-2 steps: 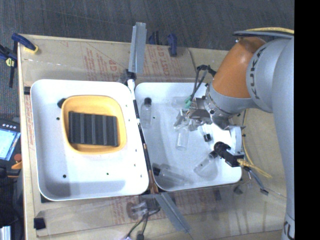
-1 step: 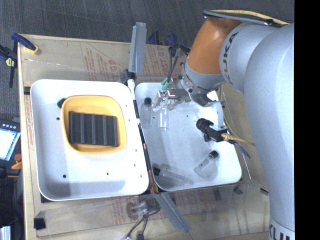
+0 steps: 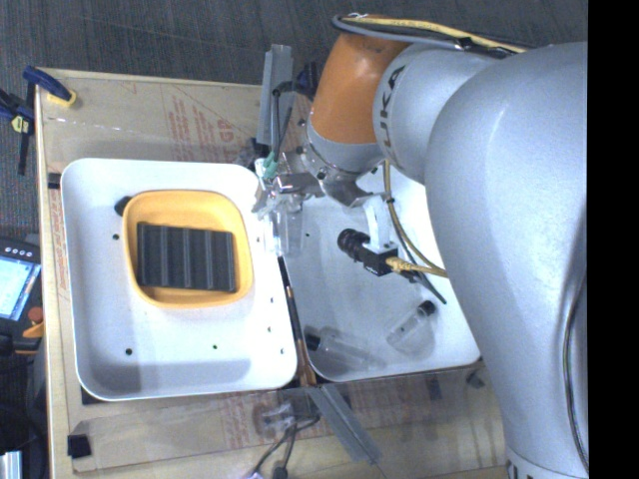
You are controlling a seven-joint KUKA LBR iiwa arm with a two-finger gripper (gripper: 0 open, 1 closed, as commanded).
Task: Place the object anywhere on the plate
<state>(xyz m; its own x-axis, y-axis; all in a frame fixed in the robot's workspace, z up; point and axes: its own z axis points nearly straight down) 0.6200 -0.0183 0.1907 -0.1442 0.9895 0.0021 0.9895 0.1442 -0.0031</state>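
Near the right bin's front edge, a clear bottle point(image 3: 409, 329) lies well apart from the end effector point(image 3: 283, 218), whose grip state is unclear.

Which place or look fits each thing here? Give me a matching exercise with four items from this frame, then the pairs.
Things:
1. plate
2. clear bottle
3. gripper
4. arm's wrist band

Descriptions:
A. orange, above the bins
B. yellow rim with a dark ribbed centre, in the left bin
C. lying near the front of the right bin
D. over the seam between the two bins

Pairs: 1-B, 2-C, 3-D, 4-A
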